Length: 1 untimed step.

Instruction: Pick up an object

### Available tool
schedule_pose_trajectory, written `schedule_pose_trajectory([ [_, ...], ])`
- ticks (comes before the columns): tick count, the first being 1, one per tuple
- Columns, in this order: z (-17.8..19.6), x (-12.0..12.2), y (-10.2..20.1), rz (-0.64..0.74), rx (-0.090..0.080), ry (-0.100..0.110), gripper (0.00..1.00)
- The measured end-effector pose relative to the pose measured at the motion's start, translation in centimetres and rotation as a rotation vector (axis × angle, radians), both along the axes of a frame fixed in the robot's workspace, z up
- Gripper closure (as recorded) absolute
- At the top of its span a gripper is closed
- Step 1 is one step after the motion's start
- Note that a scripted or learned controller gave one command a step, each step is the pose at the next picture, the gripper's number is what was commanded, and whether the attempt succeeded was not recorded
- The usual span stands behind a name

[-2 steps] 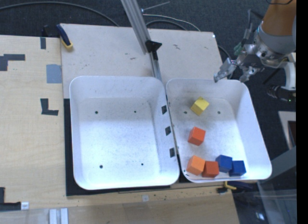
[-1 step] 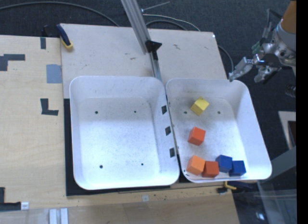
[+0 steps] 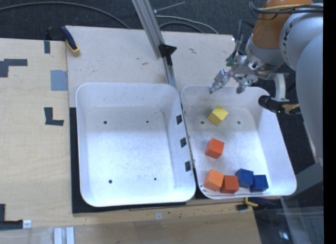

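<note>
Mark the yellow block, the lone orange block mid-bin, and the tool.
yellow block (image 3: 218,115), camera view, on its top face
lone orange block (image 3: 214,147), camera view, on its top face
tool (image 3: 229,83), camera view, midway between its fingertips

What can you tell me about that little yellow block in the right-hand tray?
The yellow block is a small cube with a plain, matte look, perhaps painted wood or foam. It sits on the floor of the right bin, in its upper part, turned at an angle to the bin's walls so that a corner points toward the camera. Nothing touches it. The nearest orange block lies apart, below it. The robot's pincer hangs above the bin's upper edge, clear of the block.
</note>
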<state>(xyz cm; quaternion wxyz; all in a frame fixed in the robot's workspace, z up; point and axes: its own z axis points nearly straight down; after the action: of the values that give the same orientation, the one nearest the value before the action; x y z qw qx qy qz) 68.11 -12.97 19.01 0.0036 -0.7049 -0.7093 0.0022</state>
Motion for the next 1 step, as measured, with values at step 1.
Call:
schedule_pose_trajectory([
  [1, -10.1, -3.96, 0.55, -0.004, -0.005, -0.005, 0.0],
])
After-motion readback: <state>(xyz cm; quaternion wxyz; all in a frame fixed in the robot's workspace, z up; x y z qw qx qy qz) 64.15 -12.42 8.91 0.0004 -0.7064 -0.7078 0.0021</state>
